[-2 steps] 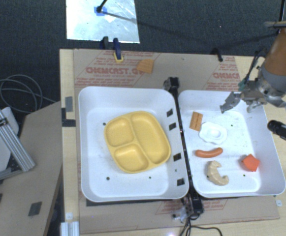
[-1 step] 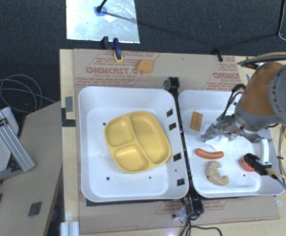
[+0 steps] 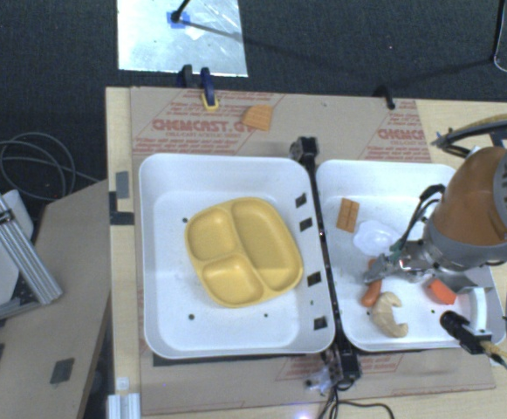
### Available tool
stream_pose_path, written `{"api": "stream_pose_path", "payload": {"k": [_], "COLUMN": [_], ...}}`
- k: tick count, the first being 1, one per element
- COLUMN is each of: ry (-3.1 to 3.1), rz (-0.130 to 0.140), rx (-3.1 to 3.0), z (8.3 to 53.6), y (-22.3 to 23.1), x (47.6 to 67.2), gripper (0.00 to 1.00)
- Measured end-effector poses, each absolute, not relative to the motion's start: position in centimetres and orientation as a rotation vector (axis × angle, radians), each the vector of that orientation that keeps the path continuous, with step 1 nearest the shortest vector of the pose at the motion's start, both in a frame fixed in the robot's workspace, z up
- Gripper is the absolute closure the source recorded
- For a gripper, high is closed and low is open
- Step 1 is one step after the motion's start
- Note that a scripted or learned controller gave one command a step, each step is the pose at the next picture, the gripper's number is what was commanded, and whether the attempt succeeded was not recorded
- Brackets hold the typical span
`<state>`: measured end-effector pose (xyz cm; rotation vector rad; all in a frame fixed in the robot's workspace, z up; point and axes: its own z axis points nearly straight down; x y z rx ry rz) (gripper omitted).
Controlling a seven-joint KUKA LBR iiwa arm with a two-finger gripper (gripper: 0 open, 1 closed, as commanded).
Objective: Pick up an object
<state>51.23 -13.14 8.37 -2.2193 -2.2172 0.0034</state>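
we see the bench (image 3: 262, 116) first, a tan board printed with red letters, and on it two shallow white bins side by side. the left bin (image 3: 161, 234) holds a yellow tray (image 3: 244, 251) with three compartments, lying tilted near the middle of the floor. the right bin (image 3: 393, 175) holds the smaller things and the end of the arm.

the arm (image 3: 480, 208) comes in from the right, its orange band over the right half of that bin. below the band the gripper (image 3: 384, 267) sits low over the bin floor, pointing left. we cannot tell how it stands; the tip is dark and blurred against what lies under it.

around it lie the candidates for picking. a clear cup (image 3: 373, 236) rests just above the gripper tip. a tan block (image 3: 348, 215) lies up and left of the cup, apart from it. a carrot (image 3: 372, 293) lies just below the tip, and whether it touches we cannot tell. a beige piece (image 3: 391, 313) curls beside the carrot, near the front wall. an orange bit (image 3: 441, 291) shows under the wrist.

outside the bins, a brown block (image 3: 258, 117) lies on the bench behind the left bin.
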Motion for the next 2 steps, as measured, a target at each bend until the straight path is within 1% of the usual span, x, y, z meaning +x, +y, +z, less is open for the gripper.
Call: {"api": "stream_pose_path", "payload": {"k": [1, 2], "ry": [-2.226, -2.238], "rz": [-0.004, -0.012], "rx": [-2.222, -2.211], "z": [9.6, 19.0], "y": [-13.2, -5.0], "x": [51.7, 51.6], "gripper": [1.0, 1.0]}}
